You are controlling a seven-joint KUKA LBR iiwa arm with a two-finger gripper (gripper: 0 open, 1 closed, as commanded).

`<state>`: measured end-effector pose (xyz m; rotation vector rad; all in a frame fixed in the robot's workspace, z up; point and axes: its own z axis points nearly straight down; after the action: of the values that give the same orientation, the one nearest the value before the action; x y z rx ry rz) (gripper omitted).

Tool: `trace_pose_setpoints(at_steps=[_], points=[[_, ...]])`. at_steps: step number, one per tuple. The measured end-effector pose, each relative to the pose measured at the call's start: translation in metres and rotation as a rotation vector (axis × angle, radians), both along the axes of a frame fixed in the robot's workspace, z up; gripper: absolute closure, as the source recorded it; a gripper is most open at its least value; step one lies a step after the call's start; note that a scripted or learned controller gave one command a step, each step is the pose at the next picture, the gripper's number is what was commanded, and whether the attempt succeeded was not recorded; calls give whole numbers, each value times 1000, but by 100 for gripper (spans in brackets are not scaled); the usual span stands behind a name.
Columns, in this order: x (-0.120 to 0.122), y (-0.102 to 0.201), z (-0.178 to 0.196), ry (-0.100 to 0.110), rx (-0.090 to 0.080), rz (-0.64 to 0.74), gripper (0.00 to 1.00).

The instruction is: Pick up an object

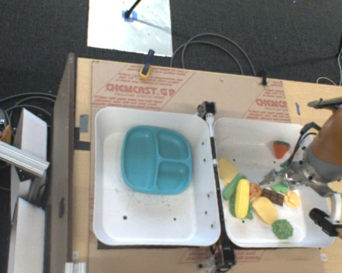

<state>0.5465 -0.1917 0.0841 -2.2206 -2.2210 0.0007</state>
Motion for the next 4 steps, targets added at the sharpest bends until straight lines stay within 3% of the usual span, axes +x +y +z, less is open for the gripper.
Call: trace_pose_setpoints(at_steps=[1,2,3,4], points=[[84,-15,27,-13,-4,7,0],[40,-15,-1,2,0,1,0],[-7,9,0,2,1,0,0],[77,-15,22,-13,-5,6,0]])
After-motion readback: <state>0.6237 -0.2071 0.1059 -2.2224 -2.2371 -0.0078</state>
